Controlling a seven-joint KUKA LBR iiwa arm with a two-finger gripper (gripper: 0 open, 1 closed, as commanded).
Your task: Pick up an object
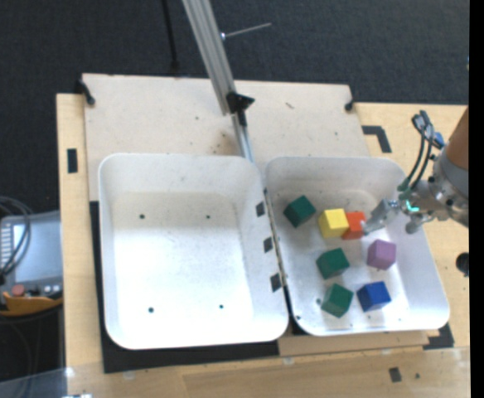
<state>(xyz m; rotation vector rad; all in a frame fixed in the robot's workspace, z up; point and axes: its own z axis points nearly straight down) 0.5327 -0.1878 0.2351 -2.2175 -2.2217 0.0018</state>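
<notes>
The right bin [408, 177] holds several small blocks: a green cube [299, 211], a yellow cube [335, 222] with an orange block [355, 224] touching its right side, a purple block [381, 254], two more green cubes [333, 263] [338, 299] and a blue cube [374, 295]. My gripper [396, 218] hangs over the right side of this bin, just right of the orange block and above the purple one. Its fingers [379, 214] stand open with nothing between them.
The left bin [109, 222] lies beside the right one, their rims meeting at the middle. A slanted aluminium post [213, 52] rises behind the bins. A control pendant [22, 264] with cables sits off the bench at far left.
</notes>
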